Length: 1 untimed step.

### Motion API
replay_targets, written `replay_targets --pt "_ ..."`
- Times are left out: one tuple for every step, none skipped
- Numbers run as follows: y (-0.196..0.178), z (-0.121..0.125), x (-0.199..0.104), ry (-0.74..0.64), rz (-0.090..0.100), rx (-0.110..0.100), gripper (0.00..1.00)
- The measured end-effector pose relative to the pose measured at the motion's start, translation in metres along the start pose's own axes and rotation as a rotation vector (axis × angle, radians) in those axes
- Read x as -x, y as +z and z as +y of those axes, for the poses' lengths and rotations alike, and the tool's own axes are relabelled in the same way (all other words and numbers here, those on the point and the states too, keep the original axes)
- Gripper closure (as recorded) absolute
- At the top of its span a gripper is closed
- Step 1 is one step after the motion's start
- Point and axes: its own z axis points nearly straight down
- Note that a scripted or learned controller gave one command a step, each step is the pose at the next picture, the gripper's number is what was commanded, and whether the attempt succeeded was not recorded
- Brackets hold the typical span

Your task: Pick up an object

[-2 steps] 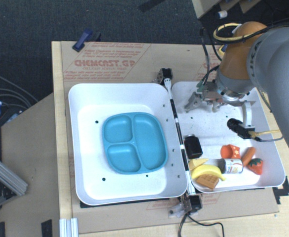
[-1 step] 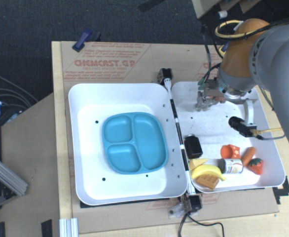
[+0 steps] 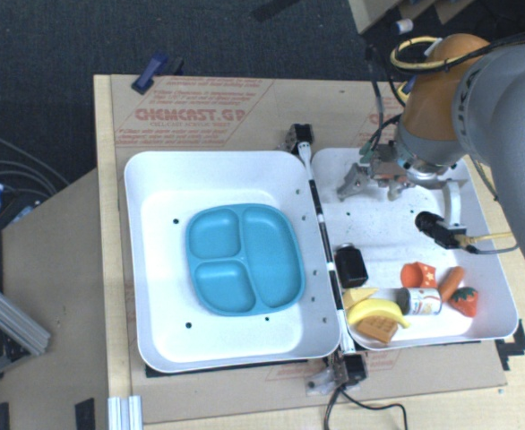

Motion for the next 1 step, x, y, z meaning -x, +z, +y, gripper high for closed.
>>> replay_targets --pt "-0.0107 -0.0346 0.0778 0.003 -0.001 -0.005 0.00"
